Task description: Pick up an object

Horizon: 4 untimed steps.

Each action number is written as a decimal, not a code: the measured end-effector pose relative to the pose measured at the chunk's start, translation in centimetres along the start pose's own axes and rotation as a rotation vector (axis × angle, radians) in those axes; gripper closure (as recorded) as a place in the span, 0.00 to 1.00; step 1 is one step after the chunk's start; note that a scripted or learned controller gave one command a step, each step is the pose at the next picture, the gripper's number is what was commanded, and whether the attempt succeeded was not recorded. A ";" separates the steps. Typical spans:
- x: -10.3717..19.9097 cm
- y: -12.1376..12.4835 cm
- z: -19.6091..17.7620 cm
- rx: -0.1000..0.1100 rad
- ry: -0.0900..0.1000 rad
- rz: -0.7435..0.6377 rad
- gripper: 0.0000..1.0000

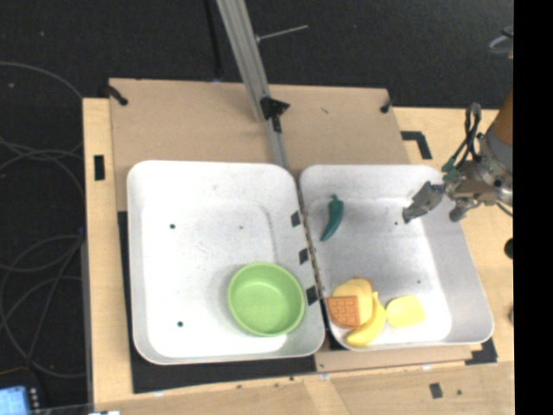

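The grey two-finger gripper (425, 203) hangs over the upper right part of the right-hand shallow white bin (449, 258), its fingers pointing left and down from the wrist at the view's right edge. Whether the jaws are apart or together cannot be told at this size, and nothing shows between them.

The nearest thing to pick is a small dark green curved pepper-shaped toy (332, 217), lying on the bin floor well to the left of the gripper, close to the bin's left wall. Further off, in the bin's near left corner, sits a cluster (touching one another): a yellow banana-shaped toy (370, 327), an orange waffle-patterned square block (344, 310) and a pale yellow rounded lump (404, 312).

In the left-hand shallow white bin (199, 223) a light green plastic bowl (265, 297) stands upright near the near right corner.
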<state>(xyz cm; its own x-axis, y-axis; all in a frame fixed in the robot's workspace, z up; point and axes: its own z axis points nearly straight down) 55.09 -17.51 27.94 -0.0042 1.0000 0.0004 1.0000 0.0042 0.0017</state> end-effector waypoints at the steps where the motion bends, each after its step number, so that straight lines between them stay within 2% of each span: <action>1: 0.0 0.0 0.0 0.000 0.000 0.001 0.00; 2: -0.9 0.0 6.0 0.007 -0.002 0.005 0.00; 4: -0.6 -0.9 14.5 0.005 -0.002 0.005 0.00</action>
<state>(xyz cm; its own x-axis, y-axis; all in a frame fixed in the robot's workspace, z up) 54.21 -18.14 13.39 0.0011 1.0000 -0.0020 1.0000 -0.0011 -0.0031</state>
